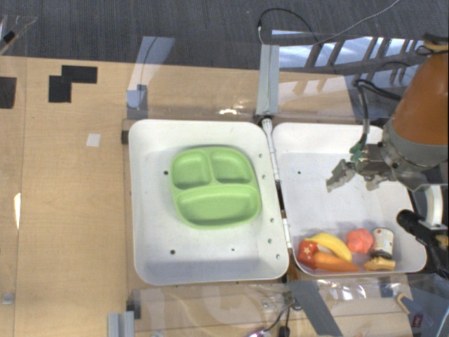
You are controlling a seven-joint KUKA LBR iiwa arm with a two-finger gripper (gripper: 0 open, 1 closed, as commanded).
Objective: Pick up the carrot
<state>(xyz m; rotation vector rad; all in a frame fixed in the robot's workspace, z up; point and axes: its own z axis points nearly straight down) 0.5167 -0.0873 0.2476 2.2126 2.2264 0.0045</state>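
The gripper (345,175) hangs seemingly spread, empty, well above the carrot (334,262).

Two white bins (147,258) sit on a tan bench (63,209); a lime green plate (214,187) at centre. Lower right: orange carrot (335,262), yellow banana (332,245), red pepper (306,249), pinkish-red ball (360,240). Black blocks (70,81) mark the upper left, above them dark grey carpet (175,12)

Orange carrot (335,262) — flat on its side along the right bin's near edge, just below a banana.
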